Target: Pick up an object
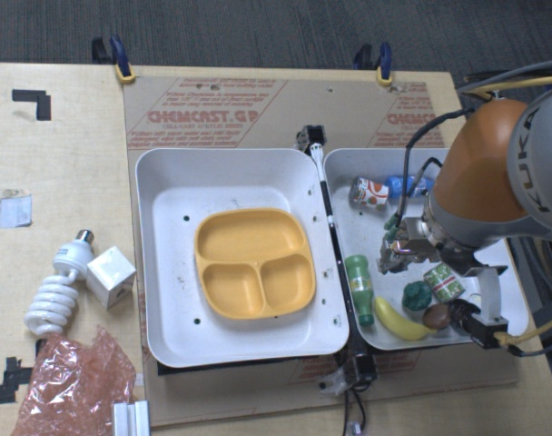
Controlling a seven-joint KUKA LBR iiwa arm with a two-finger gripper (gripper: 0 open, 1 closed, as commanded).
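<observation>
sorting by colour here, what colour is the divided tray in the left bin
Yellow-orange all over. The divided tray shows best in the camera view, lying in the left bin.

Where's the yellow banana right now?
The yellow banana lies at the right bin's near edge, beside the green plastic bottle and a brown round object.

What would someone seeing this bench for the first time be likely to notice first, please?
Probably the yellow divided plate lying in the middle of the left bin, and the big grey and orange arm hanging over the right bin. Under the arm sits a clutter of small things, among them a green bottle and a banana. Off to the left, on the bench, lies a spiral light bulb.
</observation>
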